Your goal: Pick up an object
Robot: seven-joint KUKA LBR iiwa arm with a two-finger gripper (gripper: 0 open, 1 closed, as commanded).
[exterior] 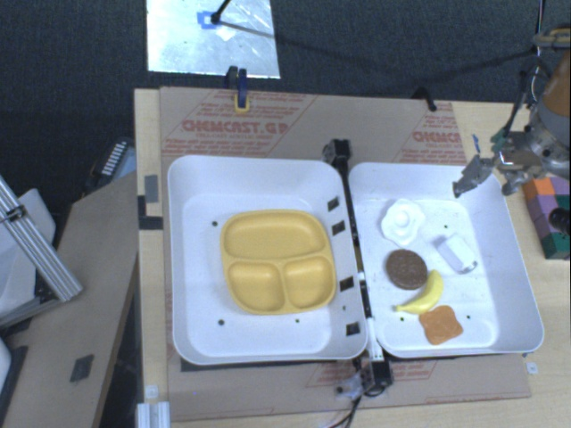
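A: Start at the near edge of the desk (294, 105); what lies in the right bin (513, 266)?

B: Five things, one of each; nearest its front edge an orange cracker-like square (441, 325); just behind it a yellow banana (424, 294), its long axis slanting from the bin's front-left up toward the right, the curve bowing toward the bin's right wall; its upper end comes close against a brown round cookie (406, 268).

A: And beyond those?

B: A small white cylinder (455, 253) lies on its side to the right of the cookie, its long axis running from back-left to front-right; further back a white egg-like piece (401, 222) sits near the bin's left wall; all five cluster in the left half, so the banana has neighbours on three sides.

A: The left bin (192, 239)?

B: One yellow divided plate (272, 261), three compartments, resting mid-bin.

A: The gripper (489, 178)?

B: At the far right corner of the right bin, well apart from the objects; the fingers (469, 179) look spread apart with nothing between them.

A: Farthest?

B: A blue and yellow clamp (240, 90) on the desk's back edge; beyond it a shiny sheet (212, 25) on the floor.
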